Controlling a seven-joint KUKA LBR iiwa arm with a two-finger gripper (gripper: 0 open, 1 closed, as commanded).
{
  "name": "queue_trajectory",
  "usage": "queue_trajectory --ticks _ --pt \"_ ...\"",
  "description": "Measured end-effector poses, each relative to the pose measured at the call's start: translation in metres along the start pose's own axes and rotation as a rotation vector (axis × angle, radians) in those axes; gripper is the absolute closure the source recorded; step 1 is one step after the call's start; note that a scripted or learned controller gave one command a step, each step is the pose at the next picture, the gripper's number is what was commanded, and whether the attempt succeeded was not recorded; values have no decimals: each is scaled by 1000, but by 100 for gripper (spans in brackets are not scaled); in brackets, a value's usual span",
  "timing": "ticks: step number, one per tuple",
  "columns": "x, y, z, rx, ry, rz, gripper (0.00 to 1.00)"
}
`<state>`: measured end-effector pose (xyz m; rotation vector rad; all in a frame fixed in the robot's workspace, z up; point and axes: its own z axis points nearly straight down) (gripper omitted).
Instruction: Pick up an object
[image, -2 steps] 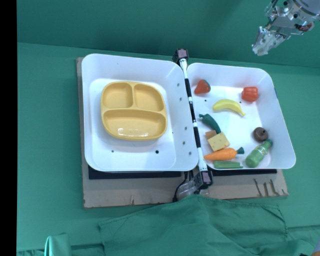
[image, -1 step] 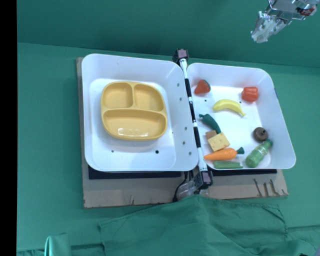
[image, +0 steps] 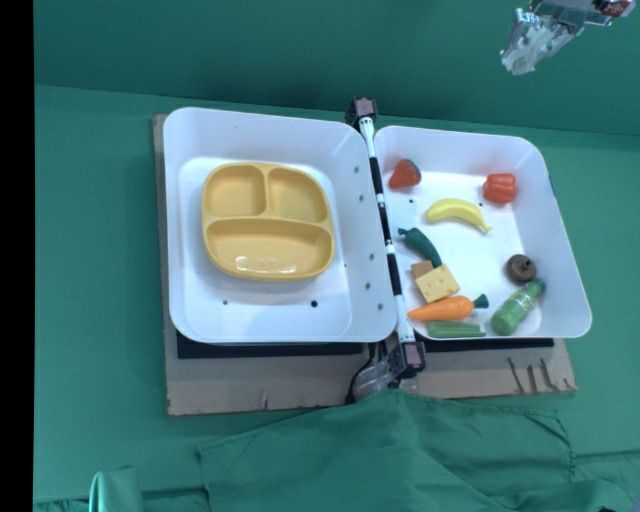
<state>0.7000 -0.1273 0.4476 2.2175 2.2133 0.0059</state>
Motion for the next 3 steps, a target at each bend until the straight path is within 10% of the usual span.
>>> queue_trajectory --ticks 1,2,3 --pt "17 0 -21 1 0 1 100" --pt "16 0 -20 2 0 1 0" --pt "-33 -3 71 14 1 6 0"
